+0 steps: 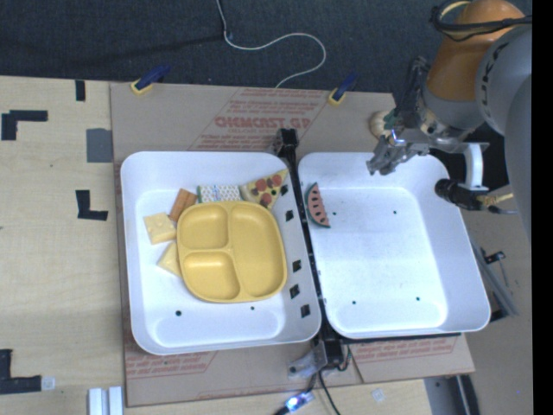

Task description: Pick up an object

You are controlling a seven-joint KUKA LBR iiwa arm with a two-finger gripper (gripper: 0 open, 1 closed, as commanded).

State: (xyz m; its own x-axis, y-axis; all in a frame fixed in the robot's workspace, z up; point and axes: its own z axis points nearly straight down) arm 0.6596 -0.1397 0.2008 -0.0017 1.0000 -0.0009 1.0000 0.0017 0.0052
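A watermelon slice toy [319, 204] lies against the left wall of the right bin [393, 258]. In the left bin [151, 318] a yellow divided plate [232, 251] sits in the middle, with a pizza slice toy [266, 187], a brown cracker [182, 203], a pale yellow cracker square [159, 227] and a speckled flat piece [219, 193] around its upper and left edges. My gripper [384, 161] hangs over the far right corner of the right bin, well apart from the watermelon slice, with nothing visible between its fingers.
The grey arm with its orange band [471, 46] comes in from the upper right. A white cable [276, 46] loops over the dark floor behind the bench. Blue and yellow clamps [151, 78] hold the cardboard sheet under the bins.
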